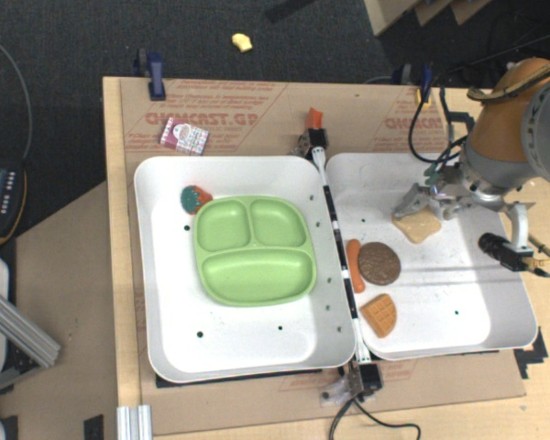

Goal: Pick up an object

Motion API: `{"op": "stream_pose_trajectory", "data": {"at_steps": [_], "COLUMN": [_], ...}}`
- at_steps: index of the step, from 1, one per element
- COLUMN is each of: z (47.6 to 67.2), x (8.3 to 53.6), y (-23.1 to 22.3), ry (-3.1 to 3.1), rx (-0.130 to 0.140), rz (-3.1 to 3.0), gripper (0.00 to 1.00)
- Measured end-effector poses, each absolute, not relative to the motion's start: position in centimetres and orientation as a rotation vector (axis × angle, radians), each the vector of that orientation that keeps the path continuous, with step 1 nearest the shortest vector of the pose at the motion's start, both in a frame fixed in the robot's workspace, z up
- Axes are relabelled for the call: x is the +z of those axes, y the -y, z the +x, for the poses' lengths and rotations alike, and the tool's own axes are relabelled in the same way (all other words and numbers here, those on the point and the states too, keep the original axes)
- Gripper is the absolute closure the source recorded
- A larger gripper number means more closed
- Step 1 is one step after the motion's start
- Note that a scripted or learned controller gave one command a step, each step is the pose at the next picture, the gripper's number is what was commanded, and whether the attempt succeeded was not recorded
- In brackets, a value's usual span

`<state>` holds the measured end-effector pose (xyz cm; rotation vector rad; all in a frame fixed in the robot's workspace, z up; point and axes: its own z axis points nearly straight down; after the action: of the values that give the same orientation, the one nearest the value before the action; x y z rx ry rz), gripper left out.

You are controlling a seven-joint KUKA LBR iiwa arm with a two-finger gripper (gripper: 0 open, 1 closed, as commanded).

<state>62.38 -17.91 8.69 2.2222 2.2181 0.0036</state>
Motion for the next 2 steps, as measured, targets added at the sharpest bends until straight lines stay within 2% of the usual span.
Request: {"op": "stream_pose_trajectory", "data": {"at_steps": [1, 2], "z": [61.4, 66.8], "x": [8.7, 11.4], "y": [16.4, 22.5], "ry": [-2.218, -2.223], "rx": [0.003, 0.005], "rz": [2.218, 2.224], "gripper": [0.0, 0.0]}}
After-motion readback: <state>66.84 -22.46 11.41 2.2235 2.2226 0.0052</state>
